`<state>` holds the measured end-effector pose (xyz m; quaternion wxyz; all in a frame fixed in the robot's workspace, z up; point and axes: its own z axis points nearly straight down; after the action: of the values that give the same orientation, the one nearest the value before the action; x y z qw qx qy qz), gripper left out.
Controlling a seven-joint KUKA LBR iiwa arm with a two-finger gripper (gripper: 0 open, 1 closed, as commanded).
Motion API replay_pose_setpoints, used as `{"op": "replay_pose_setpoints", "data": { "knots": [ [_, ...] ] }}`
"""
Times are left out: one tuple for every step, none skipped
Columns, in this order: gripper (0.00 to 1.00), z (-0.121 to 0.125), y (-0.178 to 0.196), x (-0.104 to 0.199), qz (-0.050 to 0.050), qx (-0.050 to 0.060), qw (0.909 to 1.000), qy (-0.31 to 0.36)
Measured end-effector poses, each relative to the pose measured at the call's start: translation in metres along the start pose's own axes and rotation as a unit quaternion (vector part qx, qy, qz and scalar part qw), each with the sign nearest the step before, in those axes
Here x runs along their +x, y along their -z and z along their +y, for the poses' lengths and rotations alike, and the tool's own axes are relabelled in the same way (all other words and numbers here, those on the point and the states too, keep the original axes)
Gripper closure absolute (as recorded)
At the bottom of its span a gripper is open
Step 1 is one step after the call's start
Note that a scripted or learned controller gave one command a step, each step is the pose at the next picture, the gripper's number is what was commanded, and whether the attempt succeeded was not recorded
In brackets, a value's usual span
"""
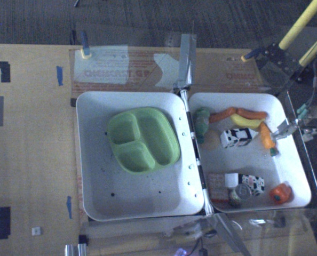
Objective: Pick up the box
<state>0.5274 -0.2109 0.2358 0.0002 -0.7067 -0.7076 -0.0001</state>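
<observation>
Trouble is looming around the yellow banana (245,122); the black-and-white box (237,137) is lying just beside it; the gripper (284,129) is hovering on the banana's arm side, its spread impossible to tell; crowding neighbours are probably inviting a mistaken or slipping grab.

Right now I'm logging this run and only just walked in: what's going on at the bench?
The gripper sits at the right edge of the right white bin, near an orange carrot-shaped toy, and holds nothing that can be seen. The small flat box with a reddish panel lies untouched at that bin's near left corner. The left white bin holds a green divided plate.
</observation>
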Motion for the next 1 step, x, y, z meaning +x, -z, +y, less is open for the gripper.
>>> {"op": "replay_pose_setpoints", "data": {
  "knots": [
    [0.00, -0.0472, -0.1467, 0.0556, -0.001, -0.002, 0.9976, -0.069]
  ]
}}
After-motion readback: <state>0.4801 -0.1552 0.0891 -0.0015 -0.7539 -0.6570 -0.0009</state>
